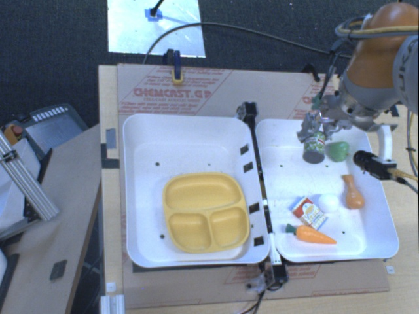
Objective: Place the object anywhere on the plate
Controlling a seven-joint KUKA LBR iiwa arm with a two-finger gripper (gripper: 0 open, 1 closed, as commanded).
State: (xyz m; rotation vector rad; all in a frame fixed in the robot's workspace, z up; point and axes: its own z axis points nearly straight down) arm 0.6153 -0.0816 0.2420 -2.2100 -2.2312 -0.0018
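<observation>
Pick step, by my read: gripper (313, 136) is down at the back of the right bin (376, 244) over a small grey can (314, 152), beside a green object (338, 151); the yellow plate (205, 211) waits in the left bin (141, 195). Can't tell jaws' opening or any hold. Next needs a firm grasp, lift, carry left over the divider; gripper tips are blurred, and which item is targeted is unclear.

Bench (196, 87) bears two white bins (141, 175) side by side.

Bright, even overhead light, glare on the white bins (196, 126), slightly soft focus
</observation>
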